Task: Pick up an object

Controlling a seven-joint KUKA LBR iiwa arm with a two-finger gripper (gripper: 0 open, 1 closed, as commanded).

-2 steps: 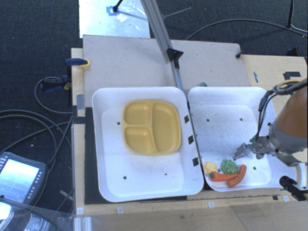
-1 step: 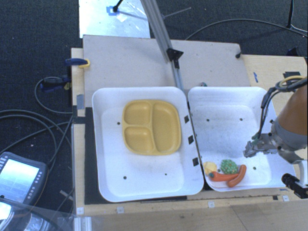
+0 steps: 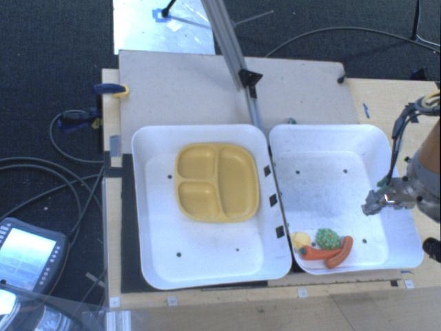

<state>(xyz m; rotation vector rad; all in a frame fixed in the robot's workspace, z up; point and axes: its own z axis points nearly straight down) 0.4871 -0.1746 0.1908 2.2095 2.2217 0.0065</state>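
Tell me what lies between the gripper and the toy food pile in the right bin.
Nothing: in the camera view, only bare white bin floor separates the gripper from the toy food pile.

Arm reaches in from right, tool [image 3: 373, 204] low.

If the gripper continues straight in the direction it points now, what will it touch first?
The gripper seems to point left and slightly down over the right bin. Straight on, it would probably meet that bin's bare floor first. The toy food cluster lies nearer the front edge, apparently off that line, though depth is unclear.
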